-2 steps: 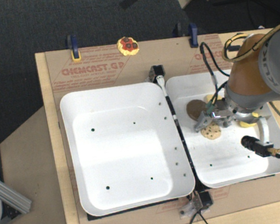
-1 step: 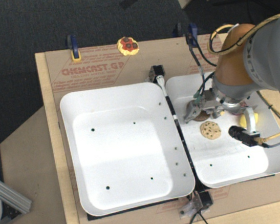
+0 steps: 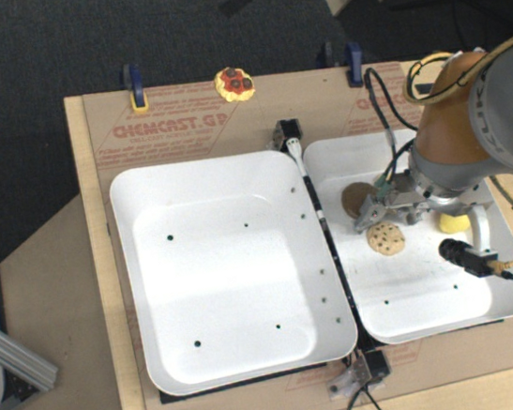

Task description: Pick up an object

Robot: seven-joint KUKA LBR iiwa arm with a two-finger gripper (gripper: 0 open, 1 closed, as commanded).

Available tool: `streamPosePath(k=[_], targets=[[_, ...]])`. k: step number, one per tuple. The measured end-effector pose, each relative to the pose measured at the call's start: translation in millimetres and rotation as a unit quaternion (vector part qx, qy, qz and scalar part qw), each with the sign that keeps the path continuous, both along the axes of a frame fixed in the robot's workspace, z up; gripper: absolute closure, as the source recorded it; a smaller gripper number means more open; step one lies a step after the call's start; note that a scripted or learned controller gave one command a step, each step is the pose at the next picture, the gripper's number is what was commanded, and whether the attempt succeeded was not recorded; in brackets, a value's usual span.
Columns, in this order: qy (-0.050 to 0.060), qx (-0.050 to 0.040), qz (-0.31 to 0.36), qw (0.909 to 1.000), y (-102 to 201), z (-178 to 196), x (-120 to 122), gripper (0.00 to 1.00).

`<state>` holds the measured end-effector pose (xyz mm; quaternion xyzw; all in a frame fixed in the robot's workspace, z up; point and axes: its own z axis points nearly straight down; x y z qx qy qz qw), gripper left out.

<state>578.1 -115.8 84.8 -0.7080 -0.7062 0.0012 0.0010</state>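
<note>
The gripper (image 3: 383, 213) hangs low over the right bin (image 3: 423, 313), toward its far left part, and whether it is clenched or released, I cannot tell from up here. Just left of it sits a brown round object (image 3: 355, 199) on the bin floor. Just on the near side lies a speckled cookie (image 3: 386, 239), close under the gripper. A yellow piece (image 3: 454, 222) peeks out to the right, beneath the arm (image 3: 473, 126).
</note>
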Motion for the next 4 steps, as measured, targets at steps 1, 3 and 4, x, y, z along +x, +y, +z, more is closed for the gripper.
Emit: streamPosePath(k=[1,3,4], targets=[[-0.002,0.0001,0.001,1.0000,1.8,10.7,1.3,1.00],[0.000,0.0011,0.002,1.0000,18.5,-0.8,-8.5,0.00],[-0.001,0.0003,0.001,1.0000,17.4,10.4,-7.6,1.00]])
